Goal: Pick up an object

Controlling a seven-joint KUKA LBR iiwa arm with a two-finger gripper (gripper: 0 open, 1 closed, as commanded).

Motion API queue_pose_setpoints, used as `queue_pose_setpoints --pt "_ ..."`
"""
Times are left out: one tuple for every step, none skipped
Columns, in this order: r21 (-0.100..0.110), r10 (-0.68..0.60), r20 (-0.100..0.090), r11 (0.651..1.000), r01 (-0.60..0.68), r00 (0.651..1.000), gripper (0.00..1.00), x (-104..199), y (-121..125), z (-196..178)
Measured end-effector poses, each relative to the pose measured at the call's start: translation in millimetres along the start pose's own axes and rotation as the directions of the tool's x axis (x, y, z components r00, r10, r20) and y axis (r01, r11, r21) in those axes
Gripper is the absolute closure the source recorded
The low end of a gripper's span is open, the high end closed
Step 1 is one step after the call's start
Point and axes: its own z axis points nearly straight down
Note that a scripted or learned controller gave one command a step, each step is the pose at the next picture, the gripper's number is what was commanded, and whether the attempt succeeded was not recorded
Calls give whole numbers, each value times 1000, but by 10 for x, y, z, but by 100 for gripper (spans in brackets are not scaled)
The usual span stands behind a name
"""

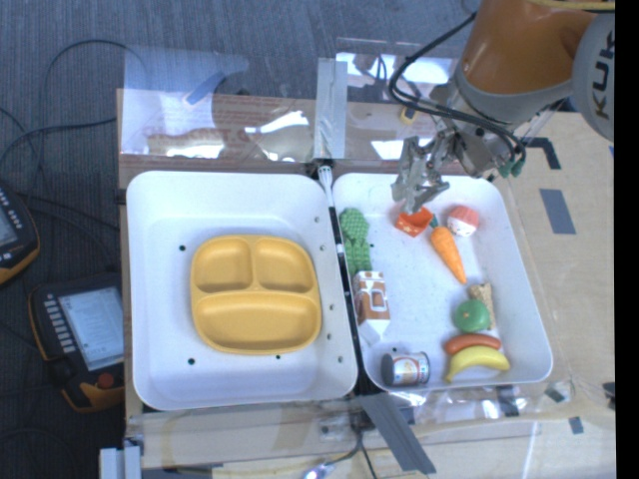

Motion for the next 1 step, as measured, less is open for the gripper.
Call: queue_pose_setpoints --pt "-2 0 6 1000 0 1000 100 -17 9 -99"
